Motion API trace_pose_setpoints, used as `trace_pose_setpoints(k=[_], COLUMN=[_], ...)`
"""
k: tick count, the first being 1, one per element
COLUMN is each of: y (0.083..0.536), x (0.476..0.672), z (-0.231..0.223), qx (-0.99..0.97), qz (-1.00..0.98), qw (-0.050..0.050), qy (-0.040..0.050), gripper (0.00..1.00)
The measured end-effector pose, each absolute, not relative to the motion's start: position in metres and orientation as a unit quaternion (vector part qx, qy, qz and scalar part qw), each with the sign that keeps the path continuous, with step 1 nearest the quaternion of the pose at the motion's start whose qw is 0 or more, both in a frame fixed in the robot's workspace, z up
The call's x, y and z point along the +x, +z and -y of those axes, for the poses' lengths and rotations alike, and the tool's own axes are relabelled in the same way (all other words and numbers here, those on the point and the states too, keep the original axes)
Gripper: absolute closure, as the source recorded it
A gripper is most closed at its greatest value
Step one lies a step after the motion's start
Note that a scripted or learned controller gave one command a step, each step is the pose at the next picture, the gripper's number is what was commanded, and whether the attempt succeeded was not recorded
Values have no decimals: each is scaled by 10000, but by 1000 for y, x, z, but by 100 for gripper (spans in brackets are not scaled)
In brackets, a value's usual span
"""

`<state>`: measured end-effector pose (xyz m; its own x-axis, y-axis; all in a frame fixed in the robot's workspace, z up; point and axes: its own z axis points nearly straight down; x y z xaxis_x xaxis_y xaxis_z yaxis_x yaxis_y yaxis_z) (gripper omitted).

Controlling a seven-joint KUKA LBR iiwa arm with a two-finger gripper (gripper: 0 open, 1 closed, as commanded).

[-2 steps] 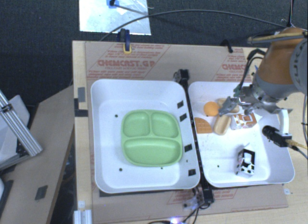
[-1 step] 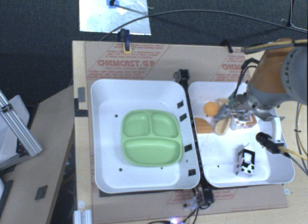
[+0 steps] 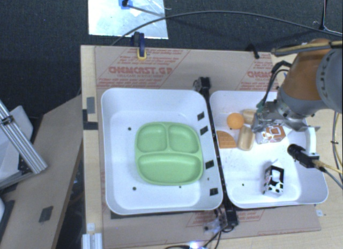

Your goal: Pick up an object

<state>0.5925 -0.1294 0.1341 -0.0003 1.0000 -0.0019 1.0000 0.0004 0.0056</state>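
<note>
Well, we see the gripper (image 3: pixel 264 120) low in the right bin (image 3: pixel 246 181), toward its back edge, at the end of the grey arm (image 3: pixel 305 90) w/ the orange band. We can't tell if it's open or closed: the wrist covers most of it from this angle, and the tip reads as a dark blur. Whether it holds anything is likewise unclear.

It sits in a tight cluster of objs. An orange-and-white box (image 3: pixel 274 134) lies just beside it on the near side, w/ its upper edge partly hidden under the wrist. A beige cylinder (image 3: pixel 245 138) is just to the gripper's left in view. Contact w/ either one we can't confirm. Next over is an orange ball (image 3: pixel 235 120), and a tan wedge (image 3: pixel 226 140) lies by the bin's left wall.

A black-and-white patterned carton (image 3: pixel 273 181) stands well apart, toward the bin's front.

In the left bin (image 3: pixel 120 108) lies a green divided plate (image 3: pixel 169 152) w/ 3 compartments.
</note>
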Motion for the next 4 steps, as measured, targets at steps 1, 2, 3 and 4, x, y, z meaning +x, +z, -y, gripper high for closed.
trace_pose_setpoints(k=[1, 2, 3, 4], y=[180, 222, 218, 229], x=[588, 590, 595, 591], z=[134, 134, 81, 31], qx=[7076, 7057, 7042, 7036], qz=[-7066, -7085, -7100, -7106], qw=[21, 28, 5, 1], qy=[13, 17, 10, 15], gripper=[100, 100, 100, 100])
